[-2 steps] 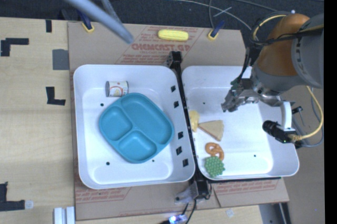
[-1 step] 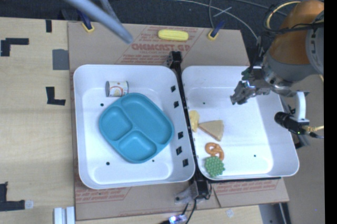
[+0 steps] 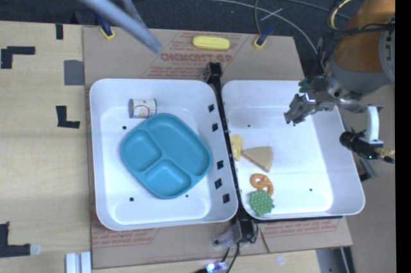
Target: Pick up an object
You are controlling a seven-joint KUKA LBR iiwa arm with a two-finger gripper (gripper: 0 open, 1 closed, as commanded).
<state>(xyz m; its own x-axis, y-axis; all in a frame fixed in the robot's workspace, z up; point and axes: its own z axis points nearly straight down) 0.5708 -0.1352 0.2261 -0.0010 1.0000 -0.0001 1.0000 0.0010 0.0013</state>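
Note:
The right bin [image 3: 334, 201] holds a tan wedge like a sandwich slice [image 3: 258, 157], a yellow piece [image 3: 236, 147] against its left wall, a pretzel [image 3: 261, 183] and a green bumpy piece [image 3: 261, 202]. In the left bin [image 3: 106, 201] lie a blue divided tray [image 3: 166, 154] and a small can [image 3: 142, 108] on its side. My gripper [image 3: 297, 112] hangs over the right bin's upper right area, well right of and above the wedge, with nothing seen between its fingers.
A yellow banana-like toy [image 3: 210, 43] lies on the cardboard behind the bins. Black clips [image 3: 214, 72] sit along the divider between the bins. Cables run across the dark back area. The grey arm with its orange band [image 3: 369, 15] occupies the right side.

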